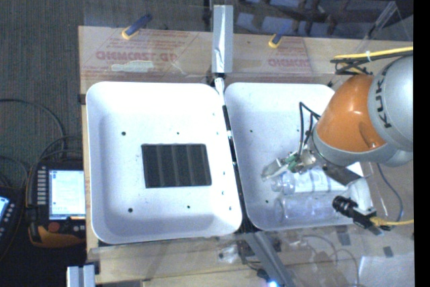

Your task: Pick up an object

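Observation:
A dark ribbed rectangular pad (176,165) lies flat in the middle of the left bin (107,111). In the right bin (262,111), a clear plastic bottle (306,205) lies on its side near the front wall. A second clear, crumpled piece (277,169) sits just above it. My gripper (295,163) reaches down under the orange wrist band (349,121), right at the crumpled clear piece. The wrist hides most of the gripper, so I cannot tell whether it touches the plastic.
The arm covers the right bin's right side. A black fitting with a yellow cable (353,208) hangs by the bin's front right corner. A metal divider post (222,47) stands behind the seam between the bins. A handheld pendant (57,195) lies off the bench at left.

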